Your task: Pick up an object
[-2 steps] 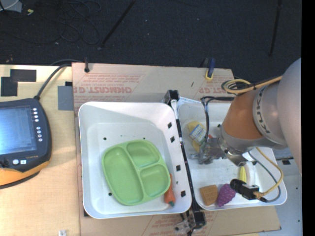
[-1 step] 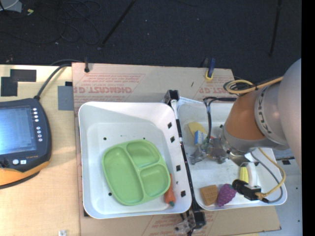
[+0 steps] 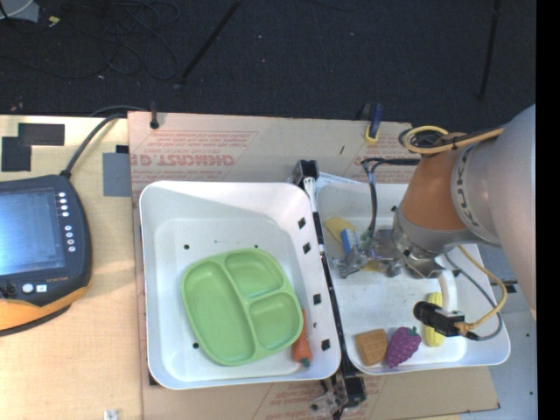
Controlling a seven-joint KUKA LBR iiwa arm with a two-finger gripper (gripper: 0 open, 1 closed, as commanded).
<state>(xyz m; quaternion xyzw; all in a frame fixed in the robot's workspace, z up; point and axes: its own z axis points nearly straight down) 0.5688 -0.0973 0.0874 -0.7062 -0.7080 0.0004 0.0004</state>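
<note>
Reaching into the right shallow white plastic bin (image 3: 490, 350), the grey arm with its orange band (image 3: 442, 195) has its pincer (image 3: 360, 256) low beside a small yellow-and-blue object (image 3: 342, 232) at the bin's upper left; nothing looks gripped, and I can't tell the pincer's state. Next move, I'd judge: centre on that object, clamp, lift; purple grape bunch (image 3: 402, 346) and tan square block (image 3: 371, 346) sit well apart near the front wall.

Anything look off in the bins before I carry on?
One thing: a small carrot sits wedged between the green divided plate and the left bin's right wall, apart from the other toys, the grapes and cracker, in the right bin.
</note>
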